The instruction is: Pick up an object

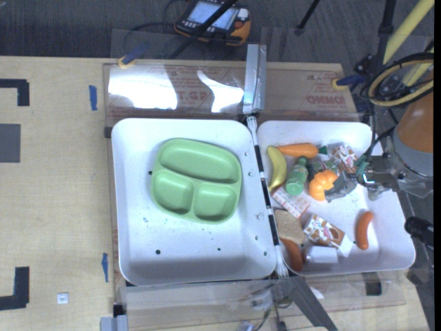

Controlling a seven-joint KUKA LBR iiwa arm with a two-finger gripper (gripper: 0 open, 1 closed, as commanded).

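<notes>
Right now you see the gripper (pixel 346 183) low in the right bin (pixel 389 236), its metal fingers (pixel 342 185) touching the orange pepper-like toy (pixel 321 183), smooth and rounded. You cannot tell whether the fingers are narrow or wide, and the toy is not clearly between them. Just beside the toy stands a small green bottle (pixel 298 178), then a curved yellow banana (pixel 277 167) and, above, a tapered orange carrot (pixel 298 149). A crinkled printed packet (pixel 342 156) lies near the gripper; its writing is too small to read. Lower you find another printed packet (pixel 322 232), a white block (pixel 322 255), and a smooth orange-red sausage (pixel 364 229) well apart. In the left bin (pixel 138 205) rests a matte green tray (pixel 196 178) with three compartments.
</notes>
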